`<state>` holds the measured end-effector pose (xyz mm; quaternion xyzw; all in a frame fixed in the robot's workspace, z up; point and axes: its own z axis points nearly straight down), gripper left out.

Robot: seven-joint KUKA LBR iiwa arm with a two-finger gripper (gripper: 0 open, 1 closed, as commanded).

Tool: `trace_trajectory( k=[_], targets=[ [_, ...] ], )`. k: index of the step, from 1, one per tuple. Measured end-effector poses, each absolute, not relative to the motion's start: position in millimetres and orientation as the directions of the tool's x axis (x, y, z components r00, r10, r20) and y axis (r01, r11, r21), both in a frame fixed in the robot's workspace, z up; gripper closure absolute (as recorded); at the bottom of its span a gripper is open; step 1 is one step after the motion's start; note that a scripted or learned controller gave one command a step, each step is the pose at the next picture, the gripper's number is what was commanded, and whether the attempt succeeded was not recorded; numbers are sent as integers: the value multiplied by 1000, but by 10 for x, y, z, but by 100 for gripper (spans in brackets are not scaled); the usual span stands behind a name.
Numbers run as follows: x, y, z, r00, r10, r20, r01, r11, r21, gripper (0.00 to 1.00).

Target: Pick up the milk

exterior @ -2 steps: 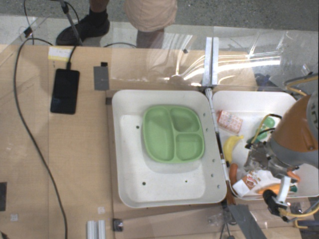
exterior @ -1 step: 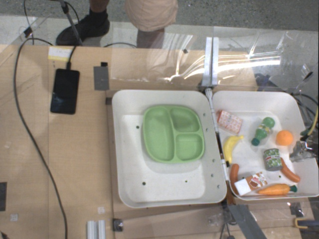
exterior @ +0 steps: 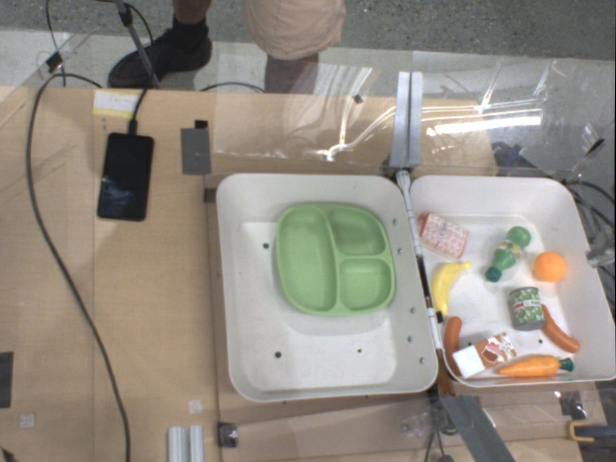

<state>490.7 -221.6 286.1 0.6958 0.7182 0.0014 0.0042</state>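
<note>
claw state unclear; green divided plate (exterior: 335, 258) in left bin (exterior: 241, 354), milk carton (exterior: 484, 352) among toy food in right bin (exterior: 568, 210)

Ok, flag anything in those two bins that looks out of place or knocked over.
Nothing looks spilled or damaged. The milk carton lies on its side at the right bin's front edge, beside the carrot. The green bottle lies tipped too. The green tray sits flat in the left bin.

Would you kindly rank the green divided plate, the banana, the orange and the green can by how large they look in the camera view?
Largest to smallest:
1. green divided plate
2. banana
3. green can and orange: these look about alike, so I won't rank them.
</note>
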Motion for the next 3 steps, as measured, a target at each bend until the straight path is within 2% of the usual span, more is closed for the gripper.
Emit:
trace_trajectory(
  k=[1, 2, 3],
  targets=[
    [4906, -2217, 2859, -32, 999, -4, 999, 32, 7, 0],
    [4622, -2159, 2093, -86, 996, -3, 996, 86, 4, 0],
    [4610, -2343, 2680, 261, 965, -2, 965, -261, 7, 0]
  ],
)
